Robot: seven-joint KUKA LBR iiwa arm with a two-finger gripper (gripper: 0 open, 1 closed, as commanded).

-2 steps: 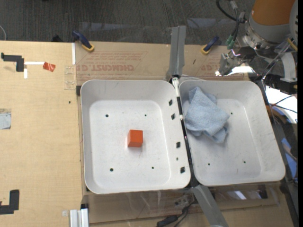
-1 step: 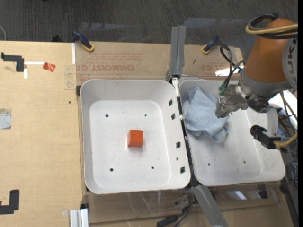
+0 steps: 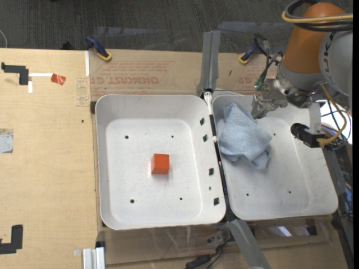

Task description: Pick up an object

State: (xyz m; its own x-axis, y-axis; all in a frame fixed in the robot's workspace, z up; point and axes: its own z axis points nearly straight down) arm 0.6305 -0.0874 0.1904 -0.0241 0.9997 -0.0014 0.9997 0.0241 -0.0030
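A crumpled pale blue cloth (image 3: 242,139) lies in the right bin (image 3: 291,203), bunched against that bin's left wall and toward its far end. It sits in a loose heap with folds standing up, which gives a two-finger tool ridges to pinch; that is probably why the arm has gone to it and not elsewhere. The gripper (image 3: 261,110) hangs at the cloth's upper right edge, very close to the fabric or just touching it; from this slanted view the two cannot be told apart with certainty. Whether the tool is spread or closed cannot be made out, since the wrist body and cables hide its tip, and nothing shows cloth caught in it, so no hold can be claimed.

The arm (image 3: 314,35) leans in over the far right corner of the right bin, its orange band above the wrist, cables trailing down toward the bin's right rim.

The left bin (image 3: 112,206) holds a small orange-red block (image 3: 160,163) near its middle, well apart from every wall. It stands alone and square, an easy second candidate, though it lies across the divider from the tool.

Both bins rest side by side on brown cardboard (image 3: 146,74), which is held down at the far edge by clamps (image 3: 99,47), likely to keep the bins from sliding under contact.
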